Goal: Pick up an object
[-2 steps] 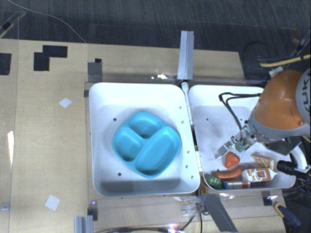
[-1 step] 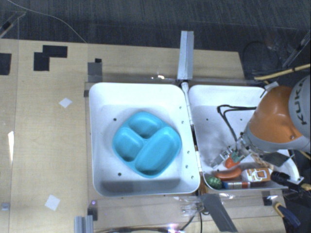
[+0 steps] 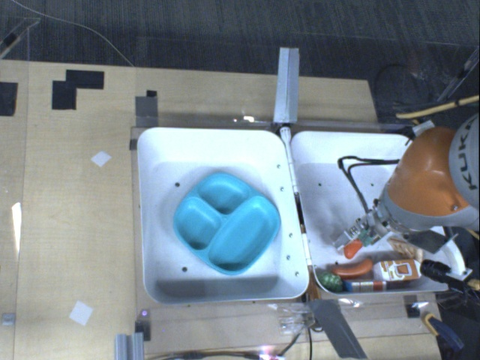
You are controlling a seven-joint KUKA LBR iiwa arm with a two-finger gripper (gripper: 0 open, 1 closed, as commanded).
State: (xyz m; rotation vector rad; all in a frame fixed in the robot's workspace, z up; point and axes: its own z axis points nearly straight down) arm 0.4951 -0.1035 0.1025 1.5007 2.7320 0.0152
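Gripper point(image 3: 358, 237) low in right bin point(image 3: 322, 171), finger state indiscernible, orange object point(image 3: 352, 250) touching just below, bottle point(image 3: 391, 274) nearby.

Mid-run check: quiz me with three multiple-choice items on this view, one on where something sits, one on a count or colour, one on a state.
1. Where is the blue tray?
A. left bin
B. right bin
C. on the bench

2. How many compartments does the tray have?
A. two
B. three
C. five

3. Where is the gripper?
A. over the left bin
B. outside both bins
C. low in the right bin

Answers: 1 A, it lies in the left bin. 2 B, three hollows show. 3 C, it is just above the orange item near the front wall.
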